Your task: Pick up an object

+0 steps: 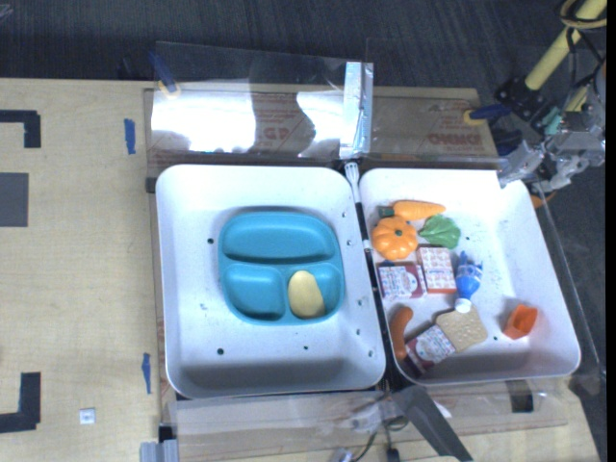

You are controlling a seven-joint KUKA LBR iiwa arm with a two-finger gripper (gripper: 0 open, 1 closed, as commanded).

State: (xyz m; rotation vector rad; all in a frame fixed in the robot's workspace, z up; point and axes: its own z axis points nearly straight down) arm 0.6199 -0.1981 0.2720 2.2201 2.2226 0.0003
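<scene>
Objects: a pumpkin [395, 239], carrot [418, 209], blue bottle [468, 278] and orange cup [521, 320] are lying in the right bin [549, 258].
Left bin [183, 258]: is holding a blue tray [274, 258] with a yellow piece [305, 294].
Claw [549, 166]: is hanging above the right bin's far right corner; its state I cannot tell.

Pale plywood worktop [77, 287] on a dark grey carpeted floor [289, 12].
Blue tape strips [129, 135] and black corner marks [27, 128] dot the wood — a glaring clear plastic sheet [255, 114] stands behind.
</scene>
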